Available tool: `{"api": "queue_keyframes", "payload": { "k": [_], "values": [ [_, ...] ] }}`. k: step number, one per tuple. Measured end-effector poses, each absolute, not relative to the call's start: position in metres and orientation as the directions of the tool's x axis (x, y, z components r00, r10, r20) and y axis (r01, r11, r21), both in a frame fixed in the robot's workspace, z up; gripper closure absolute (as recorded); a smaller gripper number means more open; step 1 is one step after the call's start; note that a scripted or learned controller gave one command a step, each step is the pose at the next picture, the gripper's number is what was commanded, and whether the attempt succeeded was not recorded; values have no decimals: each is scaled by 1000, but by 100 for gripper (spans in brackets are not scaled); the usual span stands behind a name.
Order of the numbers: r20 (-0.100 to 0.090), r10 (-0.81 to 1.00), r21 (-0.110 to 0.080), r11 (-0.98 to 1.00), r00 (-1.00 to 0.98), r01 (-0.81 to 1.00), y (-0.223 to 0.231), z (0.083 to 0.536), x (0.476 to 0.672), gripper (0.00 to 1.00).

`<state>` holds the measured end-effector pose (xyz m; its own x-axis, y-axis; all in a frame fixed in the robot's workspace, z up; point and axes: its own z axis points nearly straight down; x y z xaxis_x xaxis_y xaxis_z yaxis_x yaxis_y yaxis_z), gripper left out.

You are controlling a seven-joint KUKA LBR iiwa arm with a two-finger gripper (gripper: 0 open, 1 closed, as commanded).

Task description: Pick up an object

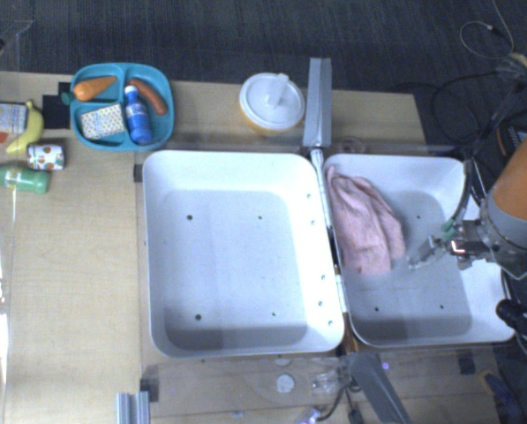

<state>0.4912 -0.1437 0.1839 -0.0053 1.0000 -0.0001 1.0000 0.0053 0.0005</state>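
Note:
A crumpled pink cloth [365, 223] lies in the right bin [422, 321], against its left wall. My gripper [425, 253] reaches in from the right and hangs low over the bin floor, just right of the cloth's lower edge. Its fingers [417, 258] point left toward the cloth, and nothing shows between them. The grey arm with its orange band [519, 184] stands over the bin's right rim.
The left bin [237, 325] sits beside the right one, with a metal divider post [316, 104] behind. A blue tray of toy food [122, 104], a lidded white cup [272, 102] and small items [20, 144] rest on the bench at the back left.

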Motion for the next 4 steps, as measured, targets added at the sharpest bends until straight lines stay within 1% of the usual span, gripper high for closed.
{"api": "queue_keyframes", "payload": {
  "k": [1,2,3,4],
  "values": [
    [-4,993,16,114,-114,993,-131,91,537,0],
    [-6,976,16,220,-220,975,-142,91,615,0],
    [-6,952,0,305,-305,952,-105,90,670,0],
    [7,954,3,301,-301,954,-177,88,669,0]
  ]
}}
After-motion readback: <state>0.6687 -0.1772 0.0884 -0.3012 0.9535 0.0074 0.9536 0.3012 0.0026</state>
